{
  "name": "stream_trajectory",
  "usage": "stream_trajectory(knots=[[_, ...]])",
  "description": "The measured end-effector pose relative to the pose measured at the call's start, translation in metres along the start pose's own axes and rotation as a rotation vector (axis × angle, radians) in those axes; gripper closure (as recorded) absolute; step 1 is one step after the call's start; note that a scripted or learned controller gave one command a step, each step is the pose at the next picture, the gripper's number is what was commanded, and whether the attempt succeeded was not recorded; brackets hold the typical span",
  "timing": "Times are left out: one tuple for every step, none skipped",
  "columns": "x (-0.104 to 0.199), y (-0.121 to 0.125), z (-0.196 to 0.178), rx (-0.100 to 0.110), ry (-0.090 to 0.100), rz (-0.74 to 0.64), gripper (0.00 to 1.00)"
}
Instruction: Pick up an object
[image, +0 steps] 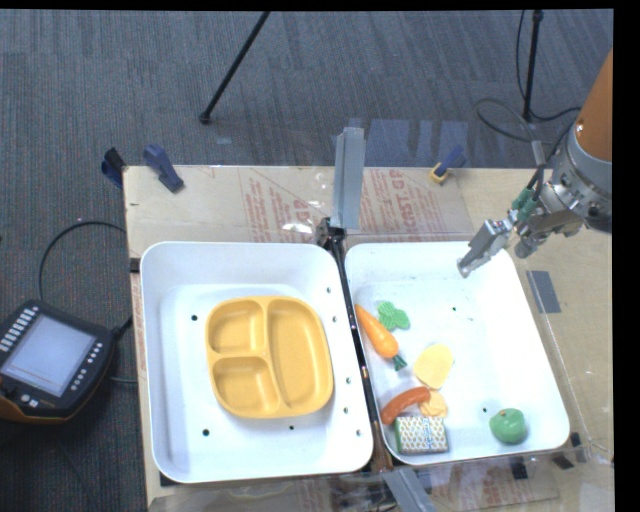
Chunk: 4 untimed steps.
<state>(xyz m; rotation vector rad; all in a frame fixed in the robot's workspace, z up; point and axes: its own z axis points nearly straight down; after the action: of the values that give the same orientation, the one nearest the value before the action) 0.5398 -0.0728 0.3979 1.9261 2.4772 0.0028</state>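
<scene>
We see the hand (487, 246) above the right bin's (540, 345) far rim. We cannot tell how open it is. A carrot (379, 334) lies below.

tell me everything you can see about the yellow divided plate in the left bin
The yellow divided plate looks like matte plastic, a rounded rectangle with three compartments: two smaller ones on the left, one long one on the right. It lies flat, slightly rotated, near the middle of the left white bin. Nothing else touches it.

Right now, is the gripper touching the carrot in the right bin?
Apart. The camera view shows the gripper over the upper part of the right bin, while the carrot lies near the bin's left wall, with bare white floor between them.
</scene>
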Motion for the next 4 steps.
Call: stream_trajectory(knots=[[0.049, 0.017, 0.145, 0.019, 0.007, -0.082, 0.0], [-0.019, -0.005, 0.222, 0.015, 0.006, -0.105, 0.0], [-0.047, 0.016, 0.313, 0.008, 0.005, -0.128, 0.0], [-0.026, -0.047, 0.312, 0.008, 0.006, -0.219, 0.0]])
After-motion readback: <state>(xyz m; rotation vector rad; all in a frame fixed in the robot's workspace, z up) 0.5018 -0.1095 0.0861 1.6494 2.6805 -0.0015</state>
